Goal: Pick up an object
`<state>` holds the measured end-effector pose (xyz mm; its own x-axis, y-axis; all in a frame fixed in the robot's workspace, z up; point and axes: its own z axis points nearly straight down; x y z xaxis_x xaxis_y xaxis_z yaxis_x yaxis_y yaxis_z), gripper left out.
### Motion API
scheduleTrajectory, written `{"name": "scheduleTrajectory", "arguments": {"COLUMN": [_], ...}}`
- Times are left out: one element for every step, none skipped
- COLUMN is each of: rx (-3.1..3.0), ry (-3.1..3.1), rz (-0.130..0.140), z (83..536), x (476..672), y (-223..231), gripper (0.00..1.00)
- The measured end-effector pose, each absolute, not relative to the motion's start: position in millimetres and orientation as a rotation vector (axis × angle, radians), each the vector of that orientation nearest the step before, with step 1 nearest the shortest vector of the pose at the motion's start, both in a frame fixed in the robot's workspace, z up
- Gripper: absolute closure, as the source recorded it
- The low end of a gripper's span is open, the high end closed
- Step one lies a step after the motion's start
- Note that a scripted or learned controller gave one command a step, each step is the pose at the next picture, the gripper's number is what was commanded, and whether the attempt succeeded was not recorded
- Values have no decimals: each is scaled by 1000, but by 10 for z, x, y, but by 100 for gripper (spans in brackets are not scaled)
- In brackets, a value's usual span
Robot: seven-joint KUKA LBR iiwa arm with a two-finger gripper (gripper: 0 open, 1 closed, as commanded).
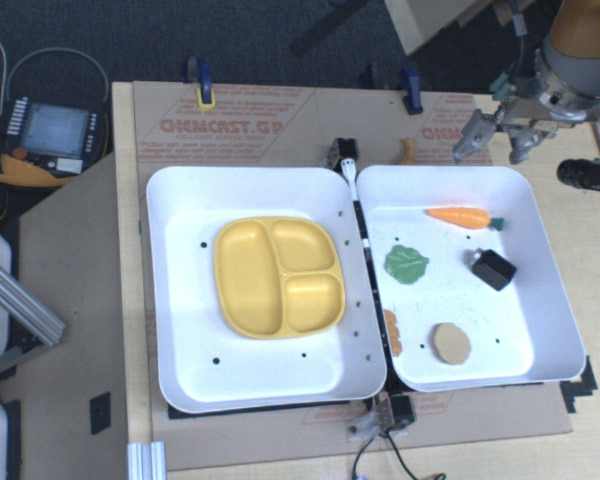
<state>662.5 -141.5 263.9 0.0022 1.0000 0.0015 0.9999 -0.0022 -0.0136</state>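
The right bin (550, 298) holds an orange carrot (459, 217) near its far edge, a green leaf (406, 264) at its left, a black block (493, 269) to the right, and a round tan cookie (451, 343) near the front. A small orange piece (391, 332) lies by the bin's left wall. My gripper (498, 144) hangs above the bin's far right rim, beyond the carrot, open with nothing between its two fingers.
The left bin (180, 298) holds a yellow divided plate (279, 274). Blue clamps (205, 80) stand along the board's far edge. A black handheld screen (50, 133) sits off the bench at the far left.
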Motion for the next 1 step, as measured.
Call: {"name": "scheduleTrajectory", "arguments": {"rx": [-2221], "ry": [-2221], "rz": [1], "z": [2728], "x": [6639], "y": [-1407], "gripper": [0]}}
